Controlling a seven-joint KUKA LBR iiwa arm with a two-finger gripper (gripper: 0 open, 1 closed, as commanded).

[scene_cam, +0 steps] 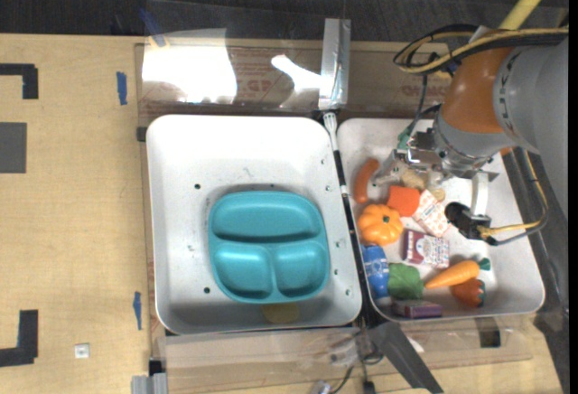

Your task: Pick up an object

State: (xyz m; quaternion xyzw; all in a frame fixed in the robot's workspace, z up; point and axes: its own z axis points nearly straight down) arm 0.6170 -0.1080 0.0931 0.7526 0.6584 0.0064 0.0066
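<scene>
The gripper (pixel 417 168), finger state indeterminate, hovers just above the orange pumpkin (pixel 380 223); approach step, descent and closure appear next.

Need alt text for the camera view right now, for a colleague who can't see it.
The gripper hangs low over the right bin, above a crowded pile of toy food including a small pumpkin and a carrot. The left bin holds a teal divided tray.

Grey arm (pixel 533 103) reaching from right, end effector (pixel 414 164) lowered
</scene>
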